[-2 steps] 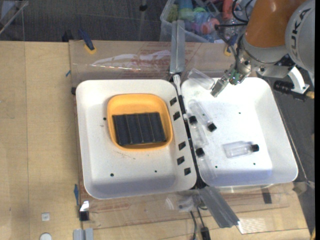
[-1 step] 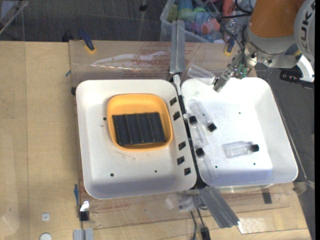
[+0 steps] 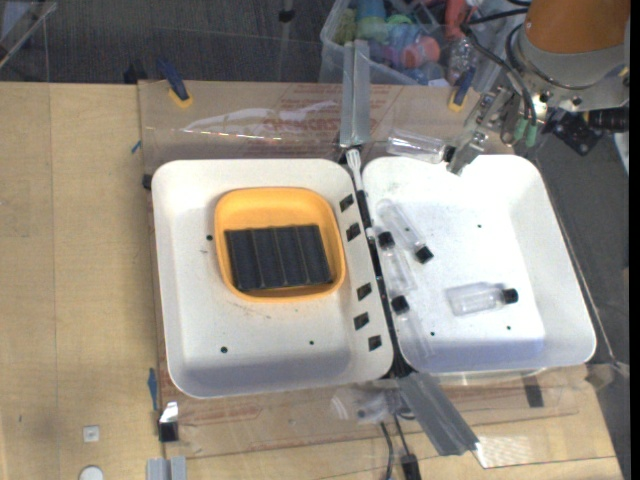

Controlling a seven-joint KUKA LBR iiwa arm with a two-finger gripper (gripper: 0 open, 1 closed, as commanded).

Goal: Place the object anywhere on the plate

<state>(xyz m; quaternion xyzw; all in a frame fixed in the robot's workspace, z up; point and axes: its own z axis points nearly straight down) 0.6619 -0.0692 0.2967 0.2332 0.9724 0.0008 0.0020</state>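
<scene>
Left of centre, in the left bin (image 3: 180, 268): orange plate (image 3: 275, 200), with a dark ribbed block (image 3: 278, 256) lying flat inside its rim, square to it and filling most of the floor; judged the task's object, and if so, already where asked.

Right of centre, in the right bin (image 3: 545, 268): clear black-capped vial (image 3: 472, 299) lying on its side toward the lower right; more clear vials (image 3: 398, 230) crowded against the bin's left wall, hard to count through the glare.

Upper right of the frame: gripper (image 3: 462, 155) hanging just past the right bin's far rim, under the orange-banded arm (image 3: 575, 8); released or clenched, impossible to tell at this size; nothing seen carried.

Risks from here: a fresh reach toward the plate could push the block up onto the rim or tip the plate; a low sweep from the present spot could clip the bin's far rim; should a vial be the target instead, likely to roll or slip, being round, smooth and hard to see.
</scene>
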